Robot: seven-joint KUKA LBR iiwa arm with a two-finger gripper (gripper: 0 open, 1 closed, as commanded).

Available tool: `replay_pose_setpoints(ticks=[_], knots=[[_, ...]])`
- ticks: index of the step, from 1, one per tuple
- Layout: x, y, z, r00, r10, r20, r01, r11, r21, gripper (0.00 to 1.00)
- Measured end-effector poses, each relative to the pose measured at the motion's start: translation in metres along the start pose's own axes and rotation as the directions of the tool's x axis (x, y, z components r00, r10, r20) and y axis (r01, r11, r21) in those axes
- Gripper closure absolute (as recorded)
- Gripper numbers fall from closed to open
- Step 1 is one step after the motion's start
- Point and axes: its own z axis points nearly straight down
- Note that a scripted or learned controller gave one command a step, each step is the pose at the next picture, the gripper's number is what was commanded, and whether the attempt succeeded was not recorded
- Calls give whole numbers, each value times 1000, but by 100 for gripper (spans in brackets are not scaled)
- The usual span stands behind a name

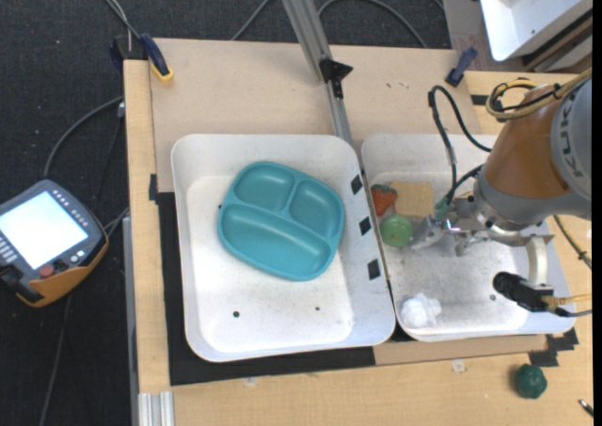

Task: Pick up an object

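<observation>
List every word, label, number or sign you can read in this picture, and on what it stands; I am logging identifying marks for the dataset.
No text can be read.
Handheld pendant left of the bench: its screen glows white, anything on it washed out.
Teal divided tray, white bins, tan block, green ball: no markings show.
Arm's orange band: letters at its right edge are cut off and illegible.

A divided plate (282, 219) is set in the left bin (202, 321). In the right bin (470, 316), a ball (396, 230) is placed just before a block (414, 197), and a crumpled lump (420, 310) is found at the front edge.
</observation>
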Motion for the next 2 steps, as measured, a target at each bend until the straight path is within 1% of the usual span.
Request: replay_pose_setpoints(ticks=[1, 2], knots=[[0, 2, -15, 1000, 0, 2, 0, 1000, -9, 100], [-7, -3, -63, 1000, 1, 5, 0, 1000, -14, 100]])
